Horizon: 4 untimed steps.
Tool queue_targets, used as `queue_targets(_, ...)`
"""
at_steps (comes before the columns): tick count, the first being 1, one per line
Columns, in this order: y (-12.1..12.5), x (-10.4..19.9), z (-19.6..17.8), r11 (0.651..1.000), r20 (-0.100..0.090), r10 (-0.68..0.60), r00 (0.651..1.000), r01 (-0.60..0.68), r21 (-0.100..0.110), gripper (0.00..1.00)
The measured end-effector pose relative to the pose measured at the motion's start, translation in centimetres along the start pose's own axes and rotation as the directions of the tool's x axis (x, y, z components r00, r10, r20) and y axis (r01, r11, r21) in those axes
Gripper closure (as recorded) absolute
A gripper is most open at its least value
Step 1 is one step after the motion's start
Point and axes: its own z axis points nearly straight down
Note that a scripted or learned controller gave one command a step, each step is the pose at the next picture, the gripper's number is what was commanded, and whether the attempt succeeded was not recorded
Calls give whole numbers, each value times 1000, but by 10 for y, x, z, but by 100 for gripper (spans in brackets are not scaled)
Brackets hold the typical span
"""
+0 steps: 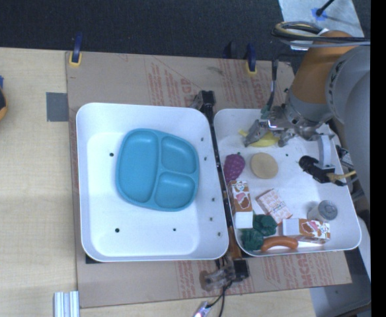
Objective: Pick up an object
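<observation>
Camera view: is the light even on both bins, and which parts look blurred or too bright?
Camera view: light is fairly even; the left bin has soft glare on its white floor beside the blue divided plate; the right bin looks bright too; the small items there are soft, and the gripper is slightly blurred.

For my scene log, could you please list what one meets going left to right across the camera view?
Blue divided plate → purple grapes → tan round cookie → grey round disc.

text: red print on cardboard sheet [147, 78] | too blurred to read
</observation>
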Motion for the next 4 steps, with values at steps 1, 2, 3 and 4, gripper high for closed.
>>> queue_targets(1,-1,-68,-69,1000,0,4,1000,-4,0,0)
queue_targets(2,-1,-36,-20,1000,0,1,1000,-1,3,0)
queue_targets(3,-110,-9,-3,1000,0,2,1000,-2,3,0)
queue_targets(4,-110,-10,-13,1000,1,-2,1000,2,5,100)
